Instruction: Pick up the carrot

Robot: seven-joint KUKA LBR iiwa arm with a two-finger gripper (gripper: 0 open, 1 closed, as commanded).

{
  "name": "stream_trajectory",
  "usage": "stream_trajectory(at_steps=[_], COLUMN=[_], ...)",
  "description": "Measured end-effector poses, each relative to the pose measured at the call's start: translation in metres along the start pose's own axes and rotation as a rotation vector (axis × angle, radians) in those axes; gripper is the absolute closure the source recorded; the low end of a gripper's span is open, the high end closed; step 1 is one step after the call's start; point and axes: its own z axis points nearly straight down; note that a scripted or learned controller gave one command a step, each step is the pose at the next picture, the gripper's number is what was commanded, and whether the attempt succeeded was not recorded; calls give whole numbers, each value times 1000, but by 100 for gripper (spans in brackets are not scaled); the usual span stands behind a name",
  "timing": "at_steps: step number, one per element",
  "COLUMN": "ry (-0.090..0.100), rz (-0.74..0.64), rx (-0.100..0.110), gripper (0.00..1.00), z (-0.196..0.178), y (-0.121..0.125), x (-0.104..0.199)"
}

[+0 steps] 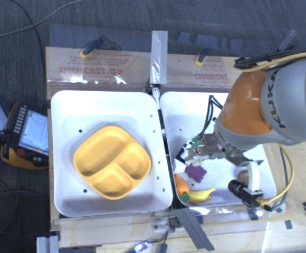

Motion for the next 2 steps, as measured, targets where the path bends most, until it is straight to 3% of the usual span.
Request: stream_trajectory(at_steps=[1, 2], ry=[0, 0], rz=[0, 0], rx=[0, 0], gripper=[0, 0], z=[0, 0], y=[0, 0], x=[0, 0])
